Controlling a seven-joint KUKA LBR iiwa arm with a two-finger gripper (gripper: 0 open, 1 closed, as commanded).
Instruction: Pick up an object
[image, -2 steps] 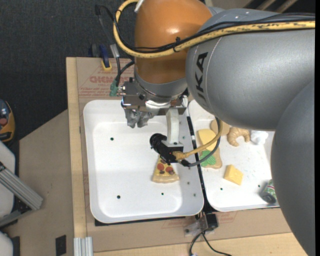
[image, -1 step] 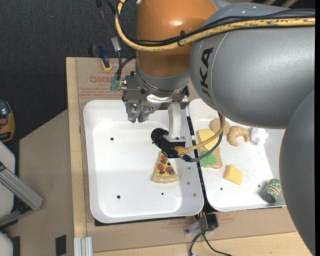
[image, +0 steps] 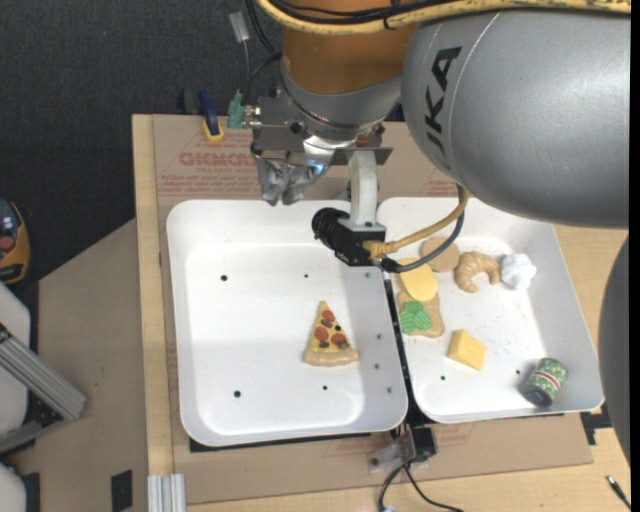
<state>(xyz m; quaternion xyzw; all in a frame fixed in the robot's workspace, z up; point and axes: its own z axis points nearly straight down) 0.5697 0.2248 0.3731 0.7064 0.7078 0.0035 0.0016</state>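
A toy pizza slice (image: 330, 337) lies in the left bin (image: 200, 330), right of its middle. The right bin (image: 575, 330) holds a croissant (image: 476, 270), a yellow cheese wedge (image: 466, 350), a green leafy piece (image: 415, 318), a yellow disc (image: 419, 284), a white crumpled lump (image: 517, 269) and a small green can (image: 546, 381). My gripper (image: 284, 190) hangs over the far edge of the left bin, well above and behind the pizza slice. Its grey fingers stand shut with nothing between them.
The arm's big grey body covers the upper right of the view and hides the right bin's far corner. A black fitting with a yellow cable (image: 345, 238) hangs over the divide between the bins. Brown board (image: 160, 180) surrounds the bins.
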